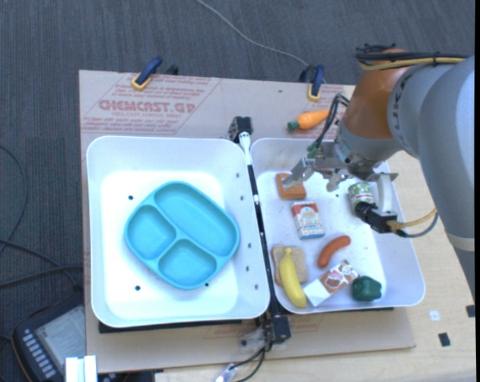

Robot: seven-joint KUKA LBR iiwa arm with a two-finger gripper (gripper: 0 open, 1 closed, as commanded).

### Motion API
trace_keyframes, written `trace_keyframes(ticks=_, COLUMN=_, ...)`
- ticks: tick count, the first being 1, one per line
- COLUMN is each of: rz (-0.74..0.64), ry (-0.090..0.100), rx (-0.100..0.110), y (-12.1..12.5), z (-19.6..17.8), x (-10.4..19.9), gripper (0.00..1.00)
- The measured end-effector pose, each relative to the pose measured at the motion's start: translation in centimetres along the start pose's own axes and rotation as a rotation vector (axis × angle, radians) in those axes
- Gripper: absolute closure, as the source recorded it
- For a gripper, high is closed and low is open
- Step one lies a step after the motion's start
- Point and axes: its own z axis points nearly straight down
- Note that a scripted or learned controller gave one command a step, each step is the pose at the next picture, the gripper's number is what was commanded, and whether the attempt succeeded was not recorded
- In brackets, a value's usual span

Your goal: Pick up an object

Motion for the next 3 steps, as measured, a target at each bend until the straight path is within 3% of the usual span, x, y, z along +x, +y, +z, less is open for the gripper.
trace_keyframes(ticks=1, rz=0.001, ry=-0.003, rx=0.006, y=-5.8, z=3.1, x=0.8, gripper=0.0)
trace_keyframes(ticks=2, rz=0.002, ry=-0.004, rx=0.003, y=-5.7, z=2.1, x=0.7, gripper=1.0)
trace_keyframes(ticks=3, rz=-0.001, ry=0.0, rx=0.013, y=-11.2, z=-6.6, x=7.2, gripper=1.0)
